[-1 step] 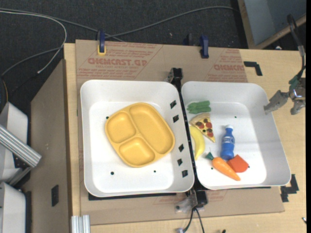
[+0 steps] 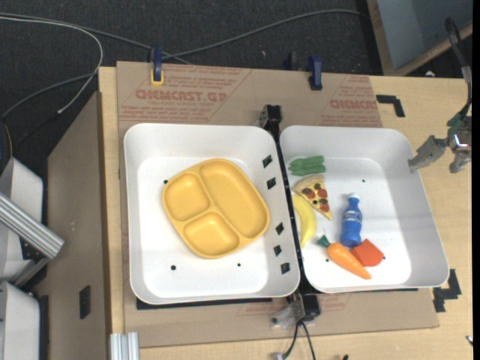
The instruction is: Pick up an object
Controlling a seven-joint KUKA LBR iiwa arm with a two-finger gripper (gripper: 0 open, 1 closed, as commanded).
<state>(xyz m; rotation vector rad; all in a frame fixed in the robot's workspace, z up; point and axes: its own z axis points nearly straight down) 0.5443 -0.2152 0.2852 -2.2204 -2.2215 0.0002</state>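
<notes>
End effector (image 2: pixel 439 152), finger state indiscernible, at the right bin's (image 2: pixel 420 201) far-right rim; blue bottle (image 2: pixel 351 220) lies leftward and nearer, long axis near–far.

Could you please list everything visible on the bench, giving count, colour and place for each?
White shallow plastic bins: two, side by side; left bin, right bin.
Yellow three-compartment plastic plate: one, left bin, centre.
Green toy pod: one, right bin, upper left.
Toy pizza slice: one, yellow with red spots, below the green pod.
Yellow toy banana: one, along the right bin's left wall.
Blue plastic bottle: one, right bin, centre.
Orange toy carrot: one, lower right bin.
Red-orange block: one, beside the carrot.
Blue clamps: two, cardboard's top edge;.
Gripper: one, grey, over the right bin's right rim.
</notes>
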